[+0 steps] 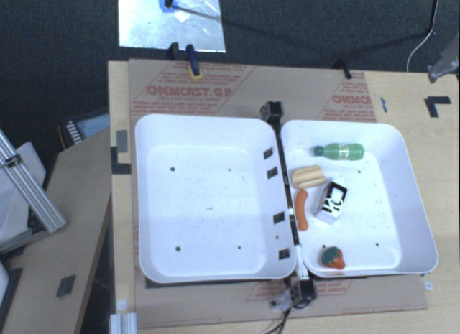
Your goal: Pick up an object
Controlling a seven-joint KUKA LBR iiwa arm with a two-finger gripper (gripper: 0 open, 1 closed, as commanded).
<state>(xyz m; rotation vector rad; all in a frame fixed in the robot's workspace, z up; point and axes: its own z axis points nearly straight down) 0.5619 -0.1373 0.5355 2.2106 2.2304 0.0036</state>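
A: Where do the things lie?

B: All in the right bin (413, 203). A green bottle (339, 152) lies on its side near the far wall. Nearer, a tan bread roll (307, 177) sits by the inner wall, with an orange sausage (302, 209) just below it and a black-and-white box (331, 202) beside that. A small orange and green piece (332, 257) sits near the front wall.

A: And the left bin (144, 203)?

B: It sits beside the right one on the desk (237, 85).

A: The claw's state?

B: One cannot tell.

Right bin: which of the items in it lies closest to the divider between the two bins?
The orange sausage-shaped piece, lying lengthwise right beside the divider. The tan bread roll sits just above it; the others lie farther right.
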